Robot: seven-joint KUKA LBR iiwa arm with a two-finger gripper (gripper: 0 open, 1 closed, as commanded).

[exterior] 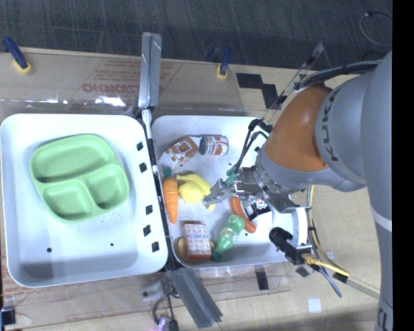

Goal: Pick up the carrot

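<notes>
Carrot not yet picked; gripper hovers beside the lemon in the right bin.

The gripper [217, 196] sits low in the right bin [193, 126], its fingers slightly apart with nothing between them, tips just beside the yellow lemon [193, 187]. The carrot [170, 198] lies left of the lemon, against the bin's left wall, pointing lengthwise, untouched. Reaching over, closing on it and lifting all appear still to do. The green tray [79, 176] rests in the left bin [27, 261].
</notes>
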